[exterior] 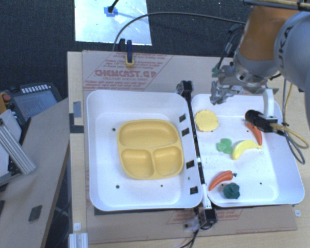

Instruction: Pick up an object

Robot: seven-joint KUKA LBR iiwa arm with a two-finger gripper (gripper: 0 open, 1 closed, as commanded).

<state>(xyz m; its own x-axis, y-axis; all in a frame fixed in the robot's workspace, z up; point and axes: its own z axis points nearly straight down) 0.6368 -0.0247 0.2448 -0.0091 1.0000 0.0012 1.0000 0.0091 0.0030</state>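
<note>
My gripper (219, 96) hangs over the far left corner of the right bin (279, 182), with nothing visibly held. Just in front of it a round yellow waffle-like disc (206, 120) lies in that bin. A small light green piece (225, 145) and a yellow banana (245, 149) sit near the bin's middle. Toward the right wall lies an orange-red chilli (256, 134). Near the front left of the bin lie an orange carrot (220, 178) and a dark green lump (231, 191).
The left bin (101, 138) holds a yellow divided tray (149, 149). A black clip-lined divider (192, 143) joins the two bins. The grey and orange arm (271, 30) reaches in from the upper right. A control pendant (33, 102) sits off the bench at left.
</note>
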